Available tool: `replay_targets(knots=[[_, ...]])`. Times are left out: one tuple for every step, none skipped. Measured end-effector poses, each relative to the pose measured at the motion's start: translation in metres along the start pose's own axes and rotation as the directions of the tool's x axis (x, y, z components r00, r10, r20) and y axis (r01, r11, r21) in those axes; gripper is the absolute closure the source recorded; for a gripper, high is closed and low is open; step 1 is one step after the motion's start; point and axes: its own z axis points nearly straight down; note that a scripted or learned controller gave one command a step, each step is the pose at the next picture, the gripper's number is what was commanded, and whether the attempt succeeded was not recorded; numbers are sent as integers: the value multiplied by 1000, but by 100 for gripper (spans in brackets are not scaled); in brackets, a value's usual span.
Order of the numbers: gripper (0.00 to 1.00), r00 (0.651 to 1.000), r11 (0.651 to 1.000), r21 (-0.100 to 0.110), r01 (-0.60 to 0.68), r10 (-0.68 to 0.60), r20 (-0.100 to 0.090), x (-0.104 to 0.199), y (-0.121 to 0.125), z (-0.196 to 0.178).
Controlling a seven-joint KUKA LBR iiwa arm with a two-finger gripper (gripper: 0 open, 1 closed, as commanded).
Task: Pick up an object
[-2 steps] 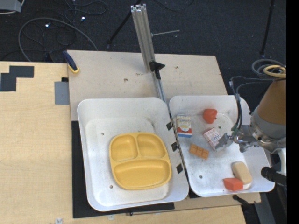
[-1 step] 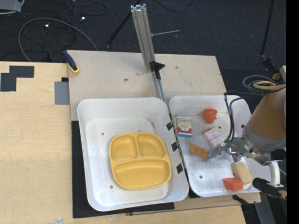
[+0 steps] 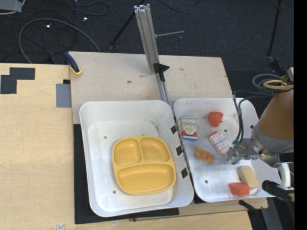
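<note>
Beside the tool [image 3: 236, 156], grip state unclear: pink carton [image 3: 219, 143], beige block [image 3: 248, 176].

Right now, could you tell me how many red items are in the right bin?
2. One red item lies near the far edge of the right bin; the other red block lies at its near edge, beside the beige piece. The arm may hide others.

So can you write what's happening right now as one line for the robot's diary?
arm: over right white bin | pincer: low beside pink-and-white printed box | tan rounded block: untouched | yellow divided plastic tray: left bin
</note>
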Motion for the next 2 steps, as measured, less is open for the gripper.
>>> replay_targets(knots=[[100, 1000, 1000, -9, 6, -6, 3, 1, 0, -63], [100, 1000, 1000, -9, 6, -6, 3, 0, 1, -107]])
